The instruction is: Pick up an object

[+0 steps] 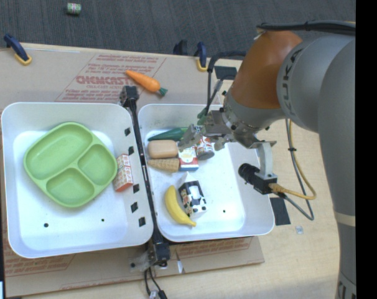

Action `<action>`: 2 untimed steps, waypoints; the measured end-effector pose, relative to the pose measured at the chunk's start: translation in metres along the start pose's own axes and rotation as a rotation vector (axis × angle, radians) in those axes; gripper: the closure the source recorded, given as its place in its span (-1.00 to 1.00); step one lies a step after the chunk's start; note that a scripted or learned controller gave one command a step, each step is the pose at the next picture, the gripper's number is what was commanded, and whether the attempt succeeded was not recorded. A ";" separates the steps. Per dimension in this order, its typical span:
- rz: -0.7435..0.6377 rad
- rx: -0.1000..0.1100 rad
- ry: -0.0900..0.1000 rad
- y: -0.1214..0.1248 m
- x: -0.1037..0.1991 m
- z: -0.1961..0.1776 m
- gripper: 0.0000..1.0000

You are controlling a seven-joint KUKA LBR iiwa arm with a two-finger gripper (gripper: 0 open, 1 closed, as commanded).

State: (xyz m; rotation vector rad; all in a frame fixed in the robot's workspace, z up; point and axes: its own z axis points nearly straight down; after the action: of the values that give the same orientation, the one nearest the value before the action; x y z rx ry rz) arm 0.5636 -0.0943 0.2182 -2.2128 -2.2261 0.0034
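Green tray (pixel 69 164), yellow banana (pixel 176 208), orange carrot (pixel 144 81), white bins (pixel 27 229).

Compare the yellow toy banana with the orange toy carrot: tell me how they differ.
The yellow toy banana lies inside the right white bin, beside a small black-and-white object. The orange toy carrot lies outside both bins, on the cardboard sheet behind them. The banana is curved and plain yellow with dark tips; the carrot is straight, tapered and has a green end. Both are small, elongated play foods lying flat, clear of the gripper.
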 end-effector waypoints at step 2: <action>0.000 0.000 -0.001 -0.083 0.005 0.027 -1.00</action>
State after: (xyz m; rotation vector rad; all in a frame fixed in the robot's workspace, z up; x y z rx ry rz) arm 0.4808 -0.0894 0.1913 -2.2129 -2.2270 0.0044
